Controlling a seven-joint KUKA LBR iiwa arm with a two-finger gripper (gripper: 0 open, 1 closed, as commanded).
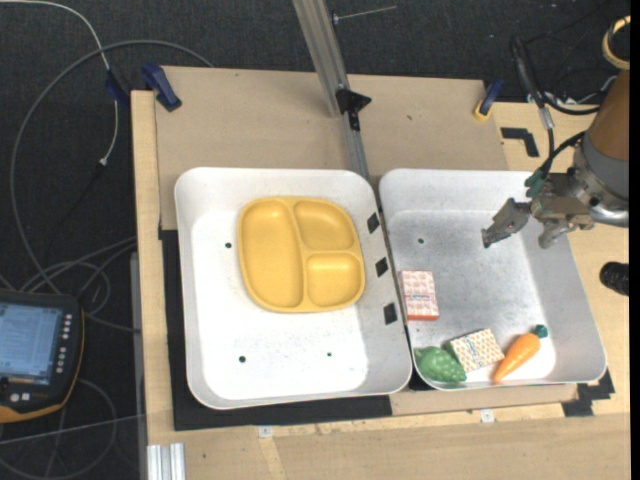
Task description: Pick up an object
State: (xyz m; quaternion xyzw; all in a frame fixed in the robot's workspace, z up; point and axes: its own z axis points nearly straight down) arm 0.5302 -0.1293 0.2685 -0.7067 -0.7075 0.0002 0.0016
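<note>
Orange carrot (517, 357), green-tipped, lying flat

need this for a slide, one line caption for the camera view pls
KUKA arm's gripper hovers open above the right bin holding a carrot, two small boxes and a green toy; yellow tray fills the left bin.

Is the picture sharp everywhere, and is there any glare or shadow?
Camera view: even, soft light; the yellow plate and carrot look sharp; the gripper is slightly blurred; the right bin has a grey, speckled sheen, no harsh glare.
</note>
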